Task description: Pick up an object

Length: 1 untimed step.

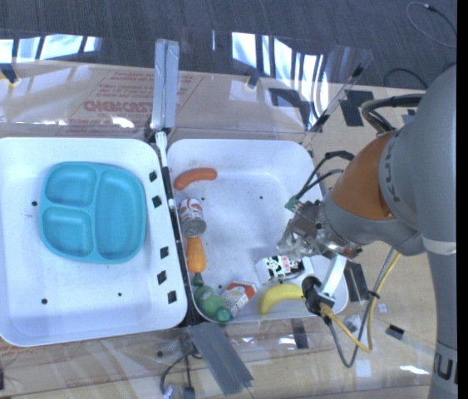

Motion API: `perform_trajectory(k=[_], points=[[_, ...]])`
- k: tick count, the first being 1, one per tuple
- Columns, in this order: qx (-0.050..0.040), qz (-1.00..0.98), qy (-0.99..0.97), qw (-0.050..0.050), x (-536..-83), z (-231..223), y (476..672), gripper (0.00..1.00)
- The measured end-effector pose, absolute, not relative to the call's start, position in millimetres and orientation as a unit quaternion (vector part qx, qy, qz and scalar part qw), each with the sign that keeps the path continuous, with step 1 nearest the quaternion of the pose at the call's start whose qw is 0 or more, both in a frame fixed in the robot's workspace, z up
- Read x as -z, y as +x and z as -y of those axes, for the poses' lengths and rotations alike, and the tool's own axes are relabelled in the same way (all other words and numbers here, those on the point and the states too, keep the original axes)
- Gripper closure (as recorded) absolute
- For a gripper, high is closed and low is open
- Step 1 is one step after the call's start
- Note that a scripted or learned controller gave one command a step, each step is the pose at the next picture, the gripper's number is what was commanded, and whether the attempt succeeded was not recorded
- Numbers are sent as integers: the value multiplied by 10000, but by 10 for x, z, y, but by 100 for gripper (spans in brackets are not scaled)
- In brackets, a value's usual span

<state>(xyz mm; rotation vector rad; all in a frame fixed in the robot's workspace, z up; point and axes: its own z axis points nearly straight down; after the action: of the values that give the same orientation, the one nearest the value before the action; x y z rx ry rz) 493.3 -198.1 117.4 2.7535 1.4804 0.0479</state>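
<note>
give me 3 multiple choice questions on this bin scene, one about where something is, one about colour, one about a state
1. Where does the divided tray lie?
A. in the left bin
B. in the right bin
C. on the floor

2. What colour is the fruit-shaped toy near the right bin's front edge?
A. purple
B. yellow
C. blue

3. How does the hot dog stand in relation to the gripper?
A. clamped in it
B. hanging from it
C. lying apart from it on the bin floor

Answers:
1 A, the turquoise tray rests on the floor of the left bin.
2 B, the banana shape is yellow.
3 C, the hot dog lies by the right bin's far left corner while the gripper is at the right side above a black and white carton.
</note>
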Motion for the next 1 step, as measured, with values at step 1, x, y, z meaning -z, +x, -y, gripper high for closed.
perform_trajectory(k=[1], points=[[-148, -4729, 8810, 81, -1174, 1990, 4929, 0]])
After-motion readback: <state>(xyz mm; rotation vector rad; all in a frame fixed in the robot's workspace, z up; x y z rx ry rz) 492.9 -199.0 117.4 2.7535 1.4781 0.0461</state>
